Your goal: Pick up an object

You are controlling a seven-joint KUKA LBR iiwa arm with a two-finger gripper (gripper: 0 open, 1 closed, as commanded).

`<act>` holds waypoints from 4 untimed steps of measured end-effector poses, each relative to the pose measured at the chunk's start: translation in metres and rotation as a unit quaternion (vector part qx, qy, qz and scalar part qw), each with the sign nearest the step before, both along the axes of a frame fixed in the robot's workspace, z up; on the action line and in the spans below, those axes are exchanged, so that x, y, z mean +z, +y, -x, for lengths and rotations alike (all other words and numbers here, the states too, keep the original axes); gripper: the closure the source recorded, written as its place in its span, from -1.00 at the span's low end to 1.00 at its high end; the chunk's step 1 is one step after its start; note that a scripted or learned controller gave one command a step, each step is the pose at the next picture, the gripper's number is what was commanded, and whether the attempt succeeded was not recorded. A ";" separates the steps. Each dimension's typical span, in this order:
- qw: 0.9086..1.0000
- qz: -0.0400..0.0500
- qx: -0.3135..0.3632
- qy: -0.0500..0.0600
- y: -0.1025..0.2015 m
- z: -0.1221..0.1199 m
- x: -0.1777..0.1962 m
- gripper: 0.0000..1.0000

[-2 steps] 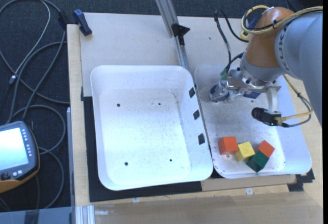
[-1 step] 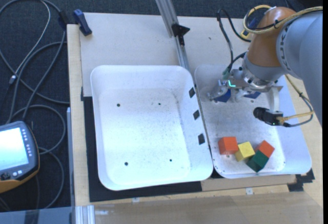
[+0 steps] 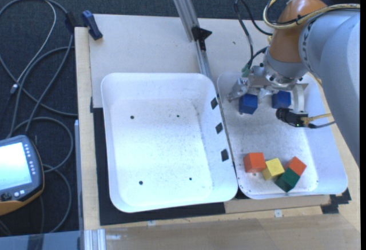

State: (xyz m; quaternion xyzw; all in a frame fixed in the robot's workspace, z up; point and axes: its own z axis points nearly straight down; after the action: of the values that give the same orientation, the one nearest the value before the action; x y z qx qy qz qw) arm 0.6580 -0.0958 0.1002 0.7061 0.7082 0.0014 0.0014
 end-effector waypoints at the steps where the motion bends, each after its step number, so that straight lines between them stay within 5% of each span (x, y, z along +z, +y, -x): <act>1: 1.000 0.000 0.000 0.002 0.013 0.003 0.000 -1.00; 2: 1.000 0.000 -0.002 0.004 0.012 0.014 0.000 -1.00; 3: 1.000 -0.001 -0.001 0.003 0.013 0.013 0.011 1.00; 4: 1.000 -0.001 -0.002 0.003 0.013 0.013 0.010 -1.00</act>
State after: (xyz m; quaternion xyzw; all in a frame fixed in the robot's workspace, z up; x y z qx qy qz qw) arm 0.6452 -0.0828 0.1103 0.7072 0.7070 0.0000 -0.0013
